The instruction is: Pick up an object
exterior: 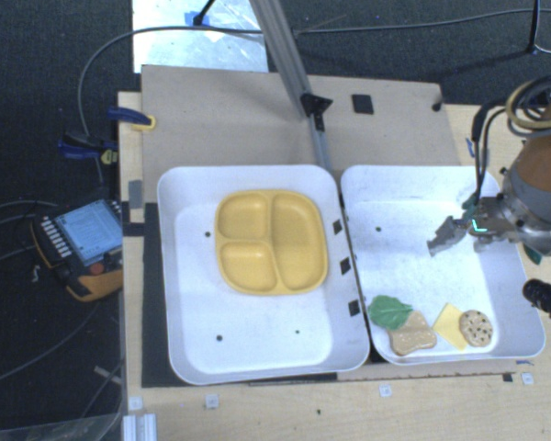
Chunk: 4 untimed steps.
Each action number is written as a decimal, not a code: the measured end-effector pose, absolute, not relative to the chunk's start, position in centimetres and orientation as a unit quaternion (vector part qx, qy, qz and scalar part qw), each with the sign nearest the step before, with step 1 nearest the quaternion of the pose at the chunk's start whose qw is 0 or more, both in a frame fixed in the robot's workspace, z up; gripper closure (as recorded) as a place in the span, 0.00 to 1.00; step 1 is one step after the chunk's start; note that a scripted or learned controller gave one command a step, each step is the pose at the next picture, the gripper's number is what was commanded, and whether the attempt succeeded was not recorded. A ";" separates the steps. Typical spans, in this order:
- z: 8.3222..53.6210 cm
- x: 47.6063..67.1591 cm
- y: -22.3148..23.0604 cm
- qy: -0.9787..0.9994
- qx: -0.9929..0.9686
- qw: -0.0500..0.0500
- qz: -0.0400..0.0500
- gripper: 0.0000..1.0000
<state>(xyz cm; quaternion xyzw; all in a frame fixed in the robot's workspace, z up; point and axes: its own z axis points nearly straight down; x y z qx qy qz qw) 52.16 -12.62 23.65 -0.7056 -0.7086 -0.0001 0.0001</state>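
Your pincer (448,234) hangs over the right bin (413,200), near its right wall; you cannot tell how it is set. Below it, along that bin's front edge, you have four small flat pieces in a row: a crinkled green leaf (389,311), a tan bread-shaped slice (411,336), a yellow wedge (451,324) and a round speckled cookie (477,327). Your left bin (188,338) holds a smooth yellow plate (271,242) with rounded corners and three compartments.
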 end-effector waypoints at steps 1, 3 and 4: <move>23.7 52.2 -12.6 -0.709 -0.706 -0.001 -0.001 0.00; 13.4 52.7 -12.9 -0.707 -0.707 0.001 0.001 0.00; 8.5 52.9 -12.9 -0.708 -0.707 -0.002 -0.002 0.00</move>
